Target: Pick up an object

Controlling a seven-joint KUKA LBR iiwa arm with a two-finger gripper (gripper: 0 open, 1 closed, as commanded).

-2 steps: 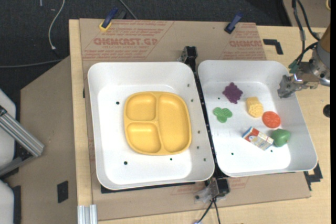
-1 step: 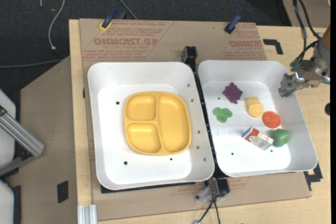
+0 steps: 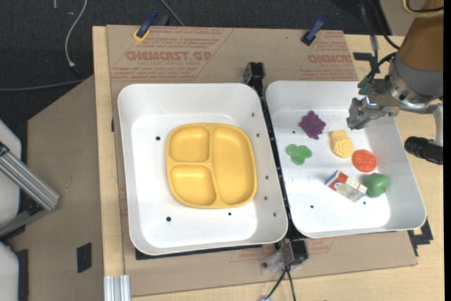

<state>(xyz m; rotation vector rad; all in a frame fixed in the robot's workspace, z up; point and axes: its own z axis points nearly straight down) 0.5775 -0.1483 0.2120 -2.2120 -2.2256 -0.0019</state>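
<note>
My gripper (image 3: 357, 115) hangs over the back of the right bin (image 3: 313, 211), just above and right of a yellow corn-like piece (image 3: 342, 144). Nothing shows between its fingers. To its left lies a purple grape-like piece (image 3: 312, 125). A green piece (image 3: 298, 153) sits further left near the bin's inner wall. In front of the corn are a red-orange round piece (image 3: 364, 161), a green pepper-like piece (image 3: 378, 184) and a small red, white and blue carton (image 3: 345, 185).
The left bin (image 3: 141, 151) holds a yellow divided plate (image 3: 211, 166) with three compartments. A black clamp (image 3: 254, 72) sits at the back between the bins. Cardboard (image 3: 176, 53) lies under both bins, with blue clips at its back edge.
</note>
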